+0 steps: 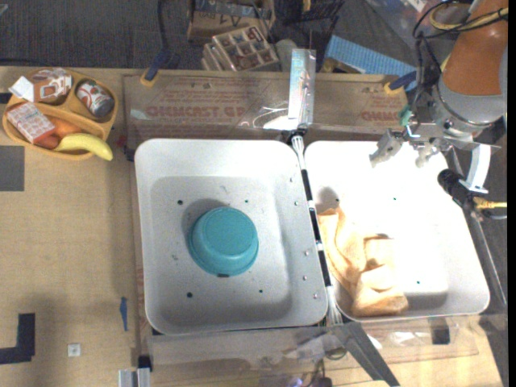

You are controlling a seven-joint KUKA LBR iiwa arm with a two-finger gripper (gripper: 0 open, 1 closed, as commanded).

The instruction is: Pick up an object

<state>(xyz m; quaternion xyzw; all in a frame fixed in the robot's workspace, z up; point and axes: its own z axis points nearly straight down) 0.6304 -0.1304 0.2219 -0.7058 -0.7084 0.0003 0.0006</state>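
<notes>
A teal upturned bowl [224, 240] sits in the middle of the left bin [161, 168]. In the right bin [451, 216], a crumpled pale orange cloth-like object [363, 264] lies against the near left corner. My gripper [401, 150] hangs over the far edge of the right bin, well above the floor and away from the cloth. Its two fingers [380, 153] are spread apart with nothing between them. The orange-banded arm [481, 55] comes in from the upper right.
A tray of toy food with a banana [85, 144] rests on the bench at the far left. Cardboard walls [210, 107] run behind both bins. A clear divider [301, 87] stands upright between the bins at the back. Cables and boxes crowd the floor beyond.
</notes>
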